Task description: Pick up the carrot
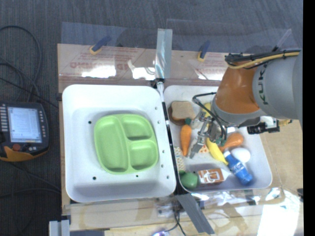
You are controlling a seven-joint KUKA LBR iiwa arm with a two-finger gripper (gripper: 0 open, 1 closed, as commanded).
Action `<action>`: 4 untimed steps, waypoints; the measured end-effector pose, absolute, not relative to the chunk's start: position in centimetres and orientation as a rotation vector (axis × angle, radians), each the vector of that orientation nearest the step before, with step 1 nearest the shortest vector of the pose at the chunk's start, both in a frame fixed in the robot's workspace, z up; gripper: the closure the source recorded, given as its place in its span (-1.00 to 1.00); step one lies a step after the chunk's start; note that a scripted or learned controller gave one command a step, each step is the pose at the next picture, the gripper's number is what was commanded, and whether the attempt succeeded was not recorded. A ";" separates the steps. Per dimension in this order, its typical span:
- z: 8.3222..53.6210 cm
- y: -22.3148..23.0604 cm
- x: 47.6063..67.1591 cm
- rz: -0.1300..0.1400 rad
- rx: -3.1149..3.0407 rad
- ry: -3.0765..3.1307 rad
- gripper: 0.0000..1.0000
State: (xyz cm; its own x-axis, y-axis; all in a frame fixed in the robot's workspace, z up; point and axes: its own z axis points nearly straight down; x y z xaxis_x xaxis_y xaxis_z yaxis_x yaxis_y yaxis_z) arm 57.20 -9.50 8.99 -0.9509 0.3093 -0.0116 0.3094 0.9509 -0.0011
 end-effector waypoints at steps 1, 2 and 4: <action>9.0 -10.1 61.2 -0.006 -0.162 3.126 -1.00; 9.0 -10.1 55.3 0.000 0.062 3.126 -1.00; 9.1 -9.3 56.2 -0.002 -0.052 3.123 -1.00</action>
State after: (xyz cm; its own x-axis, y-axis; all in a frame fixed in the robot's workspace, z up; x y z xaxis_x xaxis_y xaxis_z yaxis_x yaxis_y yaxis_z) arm 56.23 -9.32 9.06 -0.9993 -0.0336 -0.0182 -0.0336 0.9994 -0.0015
